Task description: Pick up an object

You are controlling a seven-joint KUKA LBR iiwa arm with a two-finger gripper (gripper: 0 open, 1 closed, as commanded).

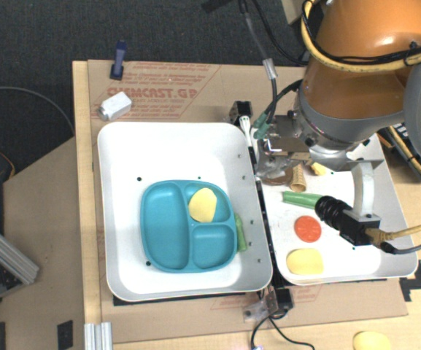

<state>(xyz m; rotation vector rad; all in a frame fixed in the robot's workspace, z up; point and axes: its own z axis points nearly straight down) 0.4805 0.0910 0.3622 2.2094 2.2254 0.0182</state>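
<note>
Smooth plastic teal tray [168,228] in a glossy white bin [122,195]; the table [166,86] looks like matt cardboard

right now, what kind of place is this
Most likely a robotics lab test bench: a grey and orange robot arm reaches over two white bins set on a cardboard sheet, with toy food such as a red disc and loose cables.
</note>
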